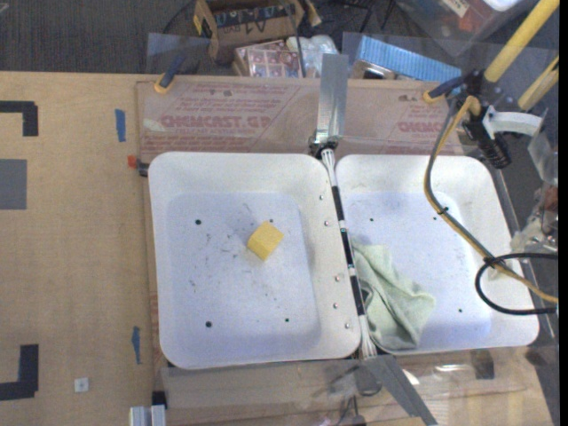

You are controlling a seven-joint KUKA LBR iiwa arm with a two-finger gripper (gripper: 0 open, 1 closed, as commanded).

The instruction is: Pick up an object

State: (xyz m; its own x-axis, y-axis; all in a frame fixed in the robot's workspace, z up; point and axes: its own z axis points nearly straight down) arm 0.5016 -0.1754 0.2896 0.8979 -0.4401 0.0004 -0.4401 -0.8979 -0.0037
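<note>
A small yellow block (pixel 264 240) lies near the middle of the left white bin (pixel 177 327), turned at an angle, with bare floor all around it. A crumpled pale green cloth (pixel 390 295) lies in the right white bin (pixel 461 193), against its left wall near the front corner.
A yellow cable (pixel 433 180) and a black cable loop (pixel 497 291) cross the right bin's right side. A metal strip (pixel 332 105) stands behind the seam between the bins. Cardboard (pixel 231 118) and clutter lie at the back. The wooden bench (pixel 62 264) spreads to the left.
</note>
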